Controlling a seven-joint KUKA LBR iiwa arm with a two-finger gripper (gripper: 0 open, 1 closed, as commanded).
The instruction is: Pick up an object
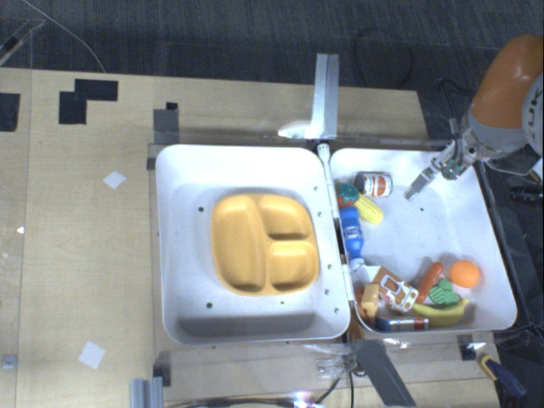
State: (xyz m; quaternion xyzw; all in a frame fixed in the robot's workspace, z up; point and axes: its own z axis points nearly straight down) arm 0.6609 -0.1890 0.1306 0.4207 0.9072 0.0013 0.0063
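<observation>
Grey pincer [418, 185] hangs over the right bin [442, 236], closure impossible to tell.

Evenly and fairly brightly lit from overhead. Soft grey shadow pooled along the near inner wall of the left bin [242, 323], fainter shading under the yellow tray [263, 243]. Small white glare on the metal post [325, 92] between the bins and at the bottom edge. Slightly soft and grainy overall, small items smeared. Dark, underexposed floor at top.
</observation>
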